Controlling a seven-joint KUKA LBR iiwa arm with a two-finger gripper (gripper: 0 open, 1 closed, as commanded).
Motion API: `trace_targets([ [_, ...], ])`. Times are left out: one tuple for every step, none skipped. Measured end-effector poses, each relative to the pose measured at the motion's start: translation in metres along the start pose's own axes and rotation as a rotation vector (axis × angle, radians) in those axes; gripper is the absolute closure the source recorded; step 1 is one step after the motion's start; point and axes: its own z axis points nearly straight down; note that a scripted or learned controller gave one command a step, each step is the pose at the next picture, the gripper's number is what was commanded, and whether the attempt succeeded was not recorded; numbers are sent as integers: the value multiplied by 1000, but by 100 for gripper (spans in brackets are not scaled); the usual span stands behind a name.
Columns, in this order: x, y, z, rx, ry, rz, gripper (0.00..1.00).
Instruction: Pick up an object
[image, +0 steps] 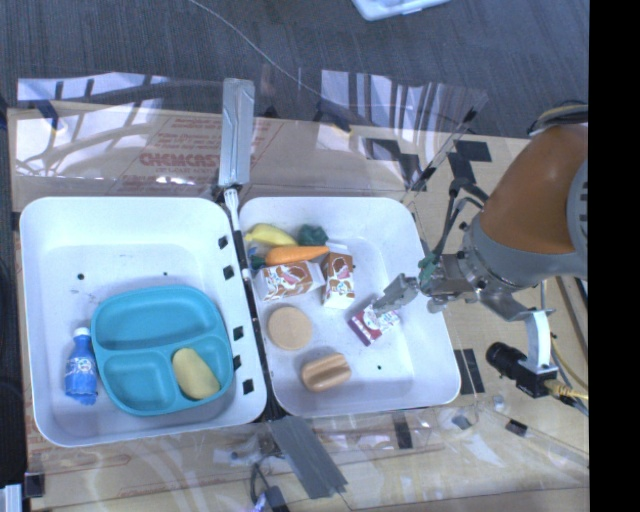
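My gripper (392, 296) reaches in from the right and hangs low over the right bin (425, 350), near its right wall. Its tip sits right at the upper edge of a small red and white packet (370, 324); whether it touches the packet is unclear. Further left in the same bin lie a tan round disc (289, 327), a brown bun (325, 371), two snack cartons (285, 282) (338, 278), an orange carrot (295, 254), a yellow banana (268, 235) and a green item (312, 233).
The left bin (50, 250) holds a teal divided tray (150, 340) with a yellow lump (196, 372) in one compartment, and a small blue bottle (81, 366) beside the tray. The arm's orange band (535, 195) stands over the bench to the right.
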Motion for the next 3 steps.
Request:
trace_targets([
  [19,67,75,3,1,-188,0],
  [46,150,140,-3,-2,-199,0],
  [68,149,164,0,0,-410,0],
])
